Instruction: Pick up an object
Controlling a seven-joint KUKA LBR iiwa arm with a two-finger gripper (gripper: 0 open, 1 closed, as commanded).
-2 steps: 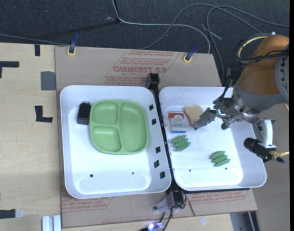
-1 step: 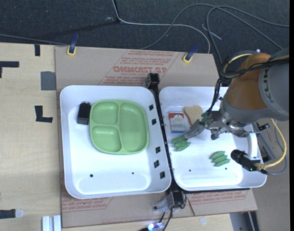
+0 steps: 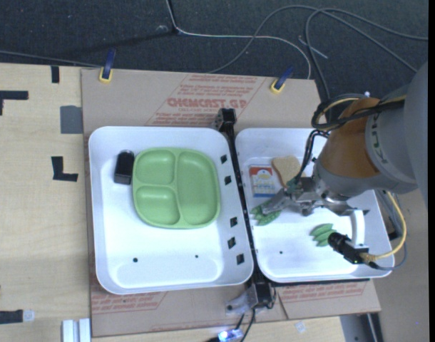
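We see a cardboard-covered surface on wood, cables above. Left bin: green tray, black block. Right bin: hand low over green items; grip state indeterminable.

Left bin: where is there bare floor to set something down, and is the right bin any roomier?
In the left bin, the front strip below the green divided plate is bare; a black block sits at the plate's left. The right bin is crowded: small card, tan piece, green bits and gripper, leaving just its front-left corner.
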